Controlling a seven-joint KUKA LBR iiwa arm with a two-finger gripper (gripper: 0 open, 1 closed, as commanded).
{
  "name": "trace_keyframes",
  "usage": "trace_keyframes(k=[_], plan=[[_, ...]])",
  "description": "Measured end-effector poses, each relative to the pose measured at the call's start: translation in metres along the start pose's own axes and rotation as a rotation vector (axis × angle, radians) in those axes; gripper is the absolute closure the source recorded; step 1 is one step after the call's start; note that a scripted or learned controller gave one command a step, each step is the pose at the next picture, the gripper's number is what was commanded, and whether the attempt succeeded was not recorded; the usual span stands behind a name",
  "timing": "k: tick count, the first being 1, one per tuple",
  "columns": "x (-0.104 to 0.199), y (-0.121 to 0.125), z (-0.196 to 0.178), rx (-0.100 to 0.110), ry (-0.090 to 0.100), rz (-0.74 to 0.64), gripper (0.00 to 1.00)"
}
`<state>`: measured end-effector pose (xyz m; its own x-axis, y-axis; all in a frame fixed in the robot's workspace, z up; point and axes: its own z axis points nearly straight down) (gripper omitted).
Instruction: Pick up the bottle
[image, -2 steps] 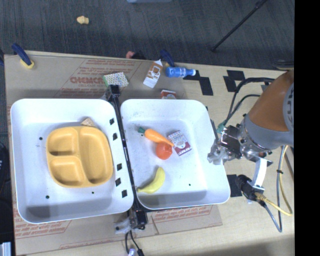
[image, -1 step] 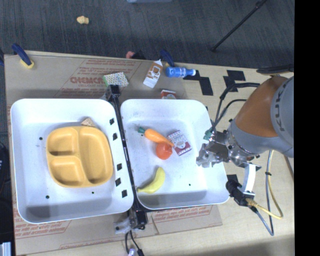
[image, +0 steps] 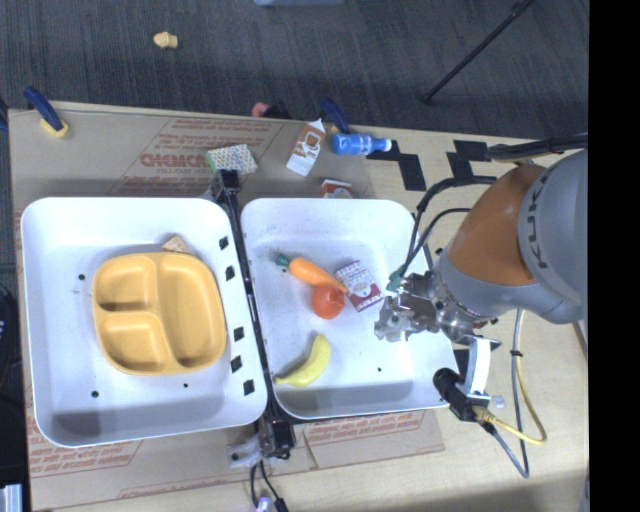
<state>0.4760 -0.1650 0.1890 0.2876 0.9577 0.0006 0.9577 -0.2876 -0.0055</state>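
Gripper (image: 398, 322) on the grey KUKA arm (image: 520, 250) with the orange band sits low over the right shallow white bin (image: 395, 215), near its right wall; can't tell how it's set. Small blue plastic bottle (image: 358, 145) lies on its side outside the bins, on the cardboard behind the right bin. That bin has an orange carrot (image: 313, 273), a red round fruit (image: 327, 301), a small red-and-white carton (image: 358, 283) and a yellow banana (image: 307, 365). Left bin (image: 60, 400) holds a yellow divided plastic tray (image: 158, 312).
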Motion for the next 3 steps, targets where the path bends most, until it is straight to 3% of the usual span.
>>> trace_keyframes(k=[1,2,3], plan=[[-0.02,0.006,0.01,0.0,0.001,0.564,1.0],[0.002,0.0,-0.018,0.0,0.002,0.787,1.0],[0.031,-0.009,-0.023,0.0,0.002,1.07,1.0]])
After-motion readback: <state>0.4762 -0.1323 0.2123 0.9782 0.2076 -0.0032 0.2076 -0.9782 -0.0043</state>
